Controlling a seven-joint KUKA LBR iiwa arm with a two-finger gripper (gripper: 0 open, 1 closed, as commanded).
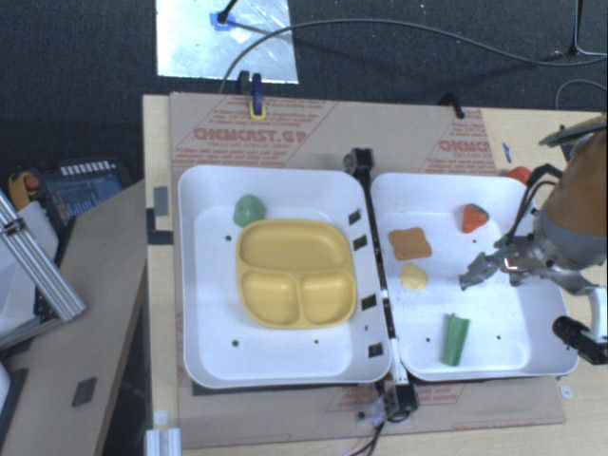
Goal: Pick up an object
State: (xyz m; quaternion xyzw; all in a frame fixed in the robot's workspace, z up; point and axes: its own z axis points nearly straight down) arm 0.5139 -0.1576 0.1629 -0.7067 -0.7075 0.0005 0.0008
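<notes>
Nearest the camera, along the lower edge of the right bin [541,361], lies a green stick-shaped piece [454,339], tilted a little from upright in the view. Above it sit a small pale yellow lump [413,276] and a flat tan square [409,243] like a slice of toast, the two close together near the divider between the bins. Toward the far right corner of the same bin rests a red-orange piece [474,218] with a bit of green on it.

From the right, the arm [581,198] reaches in over this bin, and its claw [477,272] hovers over bare white floor between the yellow lump and the red-orange piece, touching neither. Nothing shows between its fingers; whether they stand spread or closed I cannot tell at this size.

Beside it, the left bin [204,283] holds a yellow three-compartment plate [294,272] and a green rounded object [249,209] just beyond the plate's far left corner.

Both bins rest on brown cardboard [313,126] laid on the table, printed in red with "CHEMCAST" followed by letters that read roughly as "GP", repeated at the right but cut off there. A shiny metal sheet [223,27] lies on the dark floor behind.
</notes>
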